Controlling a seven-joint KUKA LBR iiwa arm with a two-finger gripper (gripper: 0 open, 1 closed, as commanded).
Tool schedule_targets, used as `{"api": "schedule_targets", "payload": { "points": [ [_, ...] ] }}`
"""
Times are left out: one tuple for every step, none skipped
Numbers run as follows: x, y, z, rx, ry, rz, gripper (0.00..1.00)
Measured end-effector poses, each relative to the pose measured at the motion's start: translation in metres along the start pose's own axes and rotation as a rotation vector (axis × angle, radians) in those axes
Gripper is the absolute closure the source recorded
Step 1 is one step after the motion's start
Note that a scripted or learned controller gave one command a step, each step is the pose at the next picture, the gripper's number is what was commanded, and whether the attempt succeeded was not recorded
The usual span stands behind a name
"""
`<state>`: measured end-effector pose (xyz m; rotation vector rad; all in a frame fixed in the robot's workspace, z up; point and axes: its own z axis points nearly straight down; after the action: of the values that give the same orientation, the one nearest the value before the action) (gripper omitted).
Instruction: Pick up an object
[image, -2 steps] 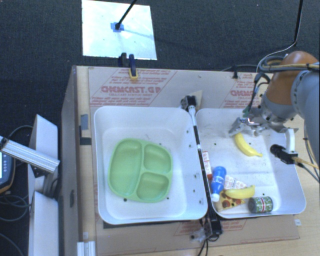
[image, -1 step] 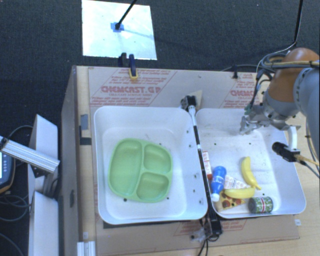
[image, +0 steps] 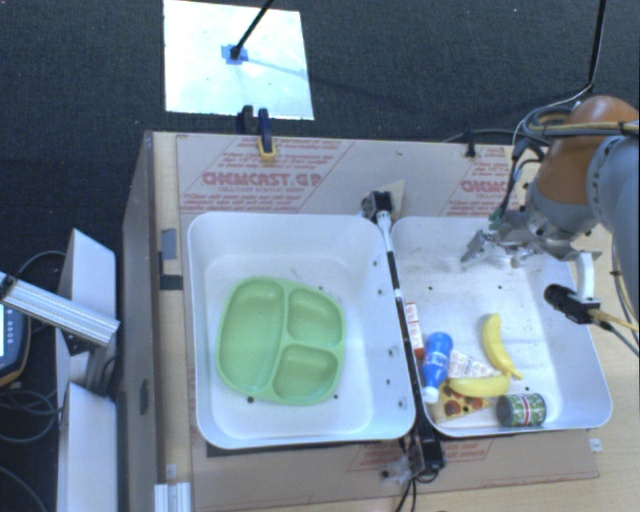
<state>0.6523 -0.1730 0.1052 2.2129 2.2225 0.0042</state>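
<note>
The right bin (image: 560, 345) holds a cluster near its front edge: a yellow banana (image: 495, 345), a second banana (image: 478, 385) lying crosswise, a blue bottle with a white cap (image: 435, 360), a green can (image: 522, 408) on its side, a white and red packet (image: 466, 364) and a flat orange piece (image: 455, 405). My gripper (image: 490, 252) hangs over the far part of this bin, well behind the cluster. It is open with nothing between its fingers.
The left bin (image: 230, 250) holds a green divided plate (image: 282, 340). A ridge with a black clamp (image: 378, 205) separates the two bins. A black fitting with a cable (image: 565, 300) hangs over the right bin's right side.
</note>
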Motion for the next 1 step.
{"api": "schedule_targets", "payload": {
  "points": [
    [0.0205, -0.0649, -0.0780, 0.002, 0.001, 0.003, 0.00]
  ]
}}
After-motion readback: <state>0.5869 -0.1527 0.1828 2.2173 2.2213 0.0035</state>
